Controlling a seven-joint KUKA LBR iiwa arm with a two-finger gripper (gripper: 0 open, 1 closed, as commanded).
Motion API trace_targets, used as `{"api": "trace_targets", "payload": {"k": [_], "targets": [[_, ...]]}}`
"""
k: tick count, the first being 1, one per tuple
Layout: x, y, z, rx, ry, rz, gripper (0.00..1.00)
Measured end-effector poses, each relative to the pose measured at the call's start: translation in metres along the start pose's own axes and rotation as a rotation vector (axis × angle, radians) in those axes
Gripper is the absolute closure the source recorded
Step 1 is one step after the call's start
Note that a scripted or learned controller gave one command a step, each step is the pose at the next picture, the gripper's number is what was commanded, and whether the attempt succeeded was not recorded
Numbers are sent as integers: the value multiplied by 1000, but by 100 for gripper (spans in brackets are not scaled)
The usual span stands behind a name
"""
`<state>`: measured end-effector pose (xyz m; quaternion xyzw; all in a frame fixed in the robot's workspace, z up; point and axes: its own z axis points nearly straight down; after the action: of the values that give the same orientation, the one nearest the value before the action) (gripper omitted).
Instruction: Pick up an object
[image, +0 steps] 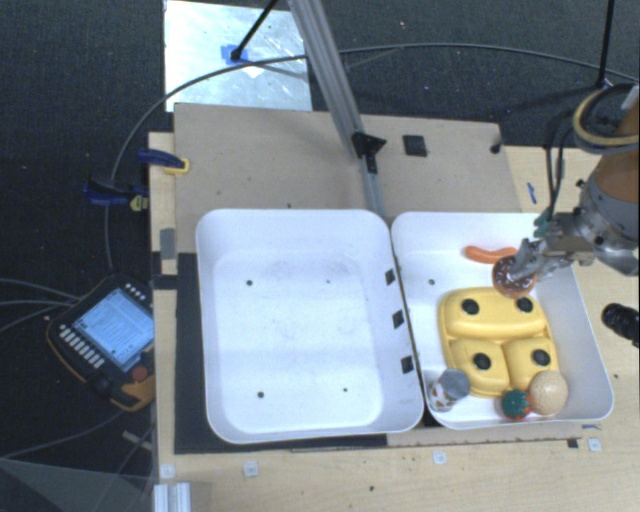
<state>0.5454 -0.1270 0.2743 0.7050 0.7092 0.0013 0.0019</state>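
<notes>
My gripper (520, 268) hangs low over the back of the right bin (420, 300), coming in from the right. Its tip is just above the far edge of a large yellow block with black holes (495, 335). A small reddish-brown round shape (512, 278) sits right at the tip; I cannot tell whether it is held or lying there. An orange curved piece (486, 254) lies just left of the tip. At the bin's front lie a beige ball (547, 392), a green and red ball (515, 404) and a small grey object (452, 384).
The left bin (215, 300) stands beside the right one, sharing a wall with black clips (398, 320). A grey pole (335, 80) slants across the back of the bench. A teach pendant (108, 335) lies off the bench at the left.
</notes>
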Motion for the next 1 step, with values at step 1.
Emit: {"api": "trace_targets", "payload": {"k": [1], "targets": [[54,-7,6,4,3,-4,100]]}}
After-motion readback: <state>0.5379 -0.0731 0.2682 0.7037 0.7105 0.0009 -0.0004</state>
